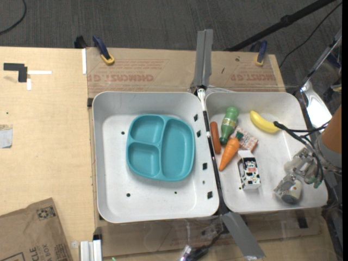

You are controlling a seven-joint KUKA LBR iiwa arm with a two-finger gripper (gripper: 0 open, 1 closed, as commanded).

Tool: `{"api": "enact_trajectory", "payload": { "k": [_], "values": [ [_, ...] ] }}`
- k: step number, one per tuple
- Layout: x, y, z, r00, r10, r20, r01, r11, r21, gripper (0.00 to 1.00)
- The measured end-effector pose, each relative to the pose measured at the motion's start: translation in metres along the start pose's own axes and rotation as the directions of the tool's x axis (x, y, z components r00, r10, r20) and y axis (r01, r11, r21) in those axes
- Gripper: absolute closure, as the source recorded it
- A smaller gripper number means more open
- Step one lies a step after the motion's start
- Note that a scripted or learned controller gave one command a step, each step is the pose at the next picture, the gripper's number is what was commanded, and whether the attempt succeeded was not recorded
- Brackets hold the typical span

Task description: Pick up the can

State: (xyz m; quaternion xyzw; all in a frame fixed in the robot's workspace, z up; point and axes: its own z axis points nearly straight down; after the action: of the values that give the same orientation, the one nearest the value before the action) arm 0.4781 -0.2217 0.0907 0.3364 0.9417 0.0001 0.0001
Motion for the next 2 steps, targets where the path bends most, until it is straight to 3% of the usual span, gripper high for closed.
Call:
{"api": "enact_trajectory", "payload": {
  "k": [1, 2],
  "values": [
    [0.000, 0.001, -0.008, 1.000, 0.002, 0.000, -0.002, 1.000, -0.001, 1.00],
    [-0.012, 0.010, -0.129, 0.932, 0.363, 0.000, -0.363, 0.932, 0.001, 1.00]
  ]
}}
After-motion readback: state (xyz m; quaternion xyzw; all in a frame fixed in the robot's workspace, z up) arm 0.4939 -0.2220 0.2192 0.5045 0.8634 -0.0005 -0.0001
